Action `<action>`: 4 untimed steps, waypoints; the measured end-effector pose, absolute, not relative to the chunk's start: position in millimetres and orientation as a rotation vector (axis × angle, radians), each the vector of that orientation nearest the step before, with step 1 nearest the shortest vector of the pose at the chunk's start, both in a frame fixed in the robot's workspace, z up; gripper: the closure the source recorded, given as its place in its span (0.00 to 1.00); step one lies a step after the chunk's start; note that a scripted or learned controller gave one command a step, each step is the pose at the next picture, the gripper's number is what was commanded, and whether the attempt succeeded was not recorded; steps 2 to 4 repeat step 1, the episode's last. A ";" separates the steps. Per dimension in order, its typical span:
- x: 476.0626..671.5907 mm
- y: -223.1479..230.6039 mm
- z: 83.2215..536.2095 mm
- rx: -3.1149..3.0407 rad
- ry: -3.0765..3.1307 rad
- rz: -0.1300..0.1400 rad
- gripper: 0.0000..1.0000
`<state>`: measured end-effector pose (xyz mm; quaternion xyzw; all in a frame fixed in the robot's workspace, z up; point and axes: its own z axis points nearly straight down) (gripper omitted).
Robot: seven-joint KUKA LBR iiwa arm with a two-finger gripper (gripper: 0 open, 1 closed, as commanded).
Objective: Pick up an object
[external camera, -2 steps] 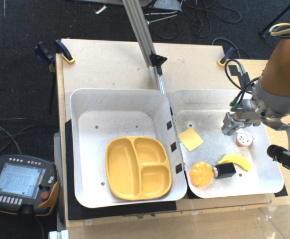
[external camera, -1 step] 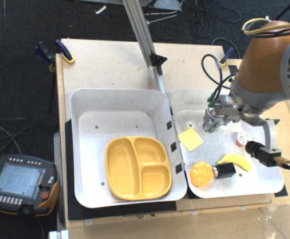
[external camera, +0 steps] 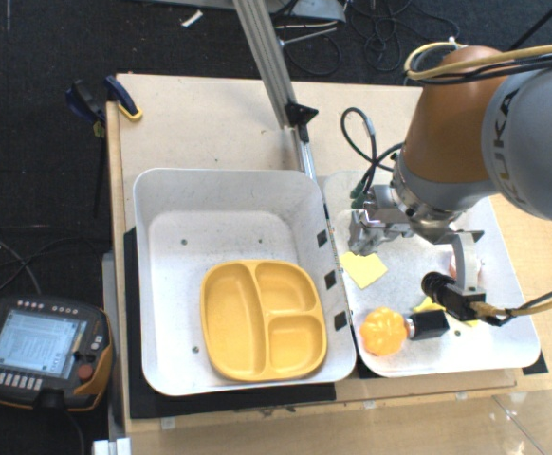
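Claw (external camera: 363, 242) (grip state unclear) hovers touching yellow square piece (external camera: 364, 269) just below.

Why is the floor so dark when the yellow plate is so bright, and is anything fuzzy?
In the camera view, light falls on the bench, so the yellow divided plate and the white bins look bright, while the floor behind stays nearly black. The big arm sits close to the camera and looks a little soft, and it hides part of the right bin.
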<state>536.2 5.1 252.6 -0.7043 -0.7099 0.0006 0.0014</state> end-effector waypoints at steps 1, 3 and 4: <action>539.0 62.3 256.5 -2.210 -2.231 -0.002 1.00; 539.0 62.3 256.5 -2.210 -2.231 -0.002 1.00; 539.0 62.3 256.5 -2.210 -2.231 -0.002 1.00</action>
